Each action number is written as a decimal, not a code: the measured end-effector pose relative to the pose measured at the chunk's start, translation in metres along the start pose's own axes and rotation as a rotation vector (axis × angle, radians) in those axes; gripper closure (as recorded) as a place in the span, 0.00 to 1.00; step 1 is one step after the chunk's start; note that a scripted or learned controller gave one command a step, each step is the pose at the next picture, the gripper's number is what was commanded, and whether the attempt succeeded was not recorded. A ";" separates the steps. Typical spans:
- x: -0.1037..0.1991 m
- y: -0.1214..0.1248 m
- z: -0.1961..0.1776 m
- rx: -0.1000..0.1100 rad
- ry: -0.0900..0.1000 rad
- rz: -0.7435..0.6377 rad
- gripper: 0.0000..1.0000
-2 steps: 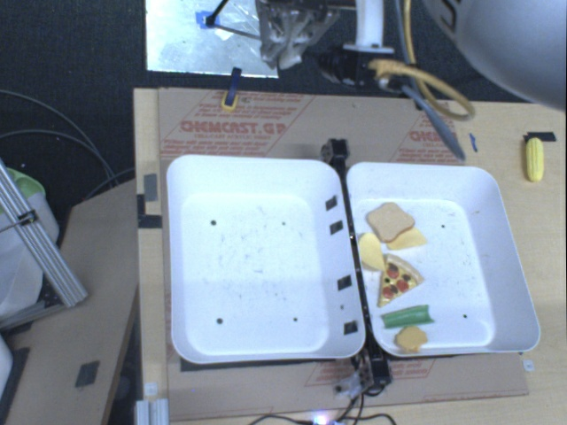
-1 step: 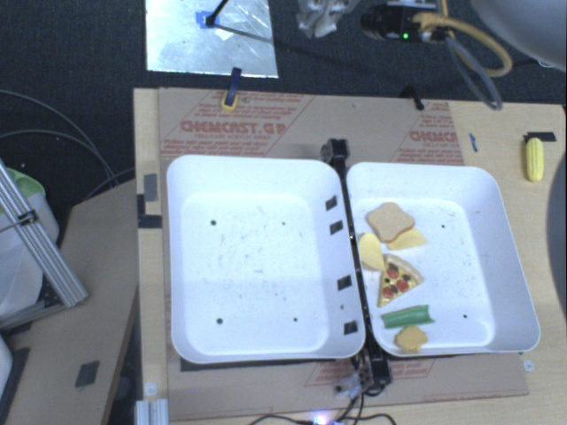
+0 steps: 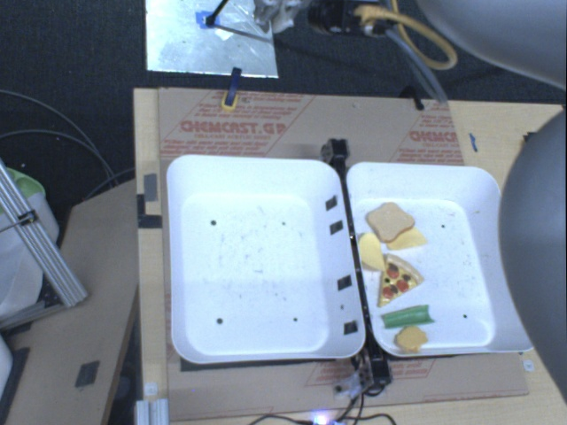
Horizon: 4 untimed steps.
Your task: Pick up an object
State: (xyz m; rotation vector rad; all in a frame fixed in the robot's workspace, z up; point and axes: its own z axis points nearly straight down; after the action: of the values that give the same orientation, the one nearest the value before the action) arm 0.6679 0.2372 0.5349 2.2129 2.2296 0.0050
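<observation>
The toy food, bread slice (image 3: pixel 390 221), pizza wedge (image 3: pixel 398 280) and green bean (image 3: pixel 407 314), lies clustered at the left side of the right bin (image 3: pixel 469 193), well below and right of the gripper (image 3: pixel 282 5) at top centre, its grip unreadable.

the surface (image 3: pixel 390 118) is showing as a tan board printed with reddish lettering, and it is lying over dark carpet. two shallow white bins are sitting directly on it, side by side and touching along a middle seam set with small black clips. the left bin (image 3: pixel 190 184) is taking up the middle of the board; the right bin (image 3: pixel 478 189) is reaching towards the board's right edge. a small blue and yellow clamp (image 3: pixel 232 91) is gripping the board's far edge, and a black clamp (image 3: pixel 336 150) is sitting at the far end of the seam.
</observation>
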 end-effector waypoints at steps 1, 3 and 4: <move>-0.002 -0.067 -0.002 0.000 0.001 0.001 1.00; -0.033 -0.153 0.182 0.008 -0.002 0.006 1.00; -0.032 -0.148 0.170 -0.001 0.001 0.006 1.00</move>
State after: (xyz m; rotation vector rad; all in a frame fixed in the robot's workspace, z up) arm 0.5203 0.2049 0.3647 2.2199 2.2230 0.0077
